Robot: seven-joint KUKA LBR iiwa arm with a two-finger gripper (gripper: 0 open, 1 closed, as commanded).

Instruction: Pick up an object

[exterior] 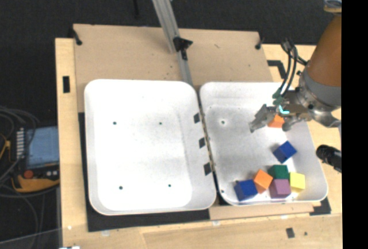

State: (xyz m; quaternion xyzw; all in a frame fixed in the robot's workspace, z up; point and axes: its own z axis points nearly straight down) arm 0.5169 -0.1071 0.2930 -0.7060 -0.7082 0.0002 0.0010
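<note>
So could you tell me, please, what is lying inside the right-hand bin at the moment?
The right bin holds seven blocks: two blue, two orange, green, purple, yellow. The gripper covers part of one orange block.

An orange block [277, 122] is sitting high in the right bin [230, 105]; a blue cube [284, 151] is lying tilted mid-bin, while blue [246, 189], orange [263, 179], green [280, 171], purple [280, 187] and yellow [297, 180] blocks are clustering at its near edge.
</note>
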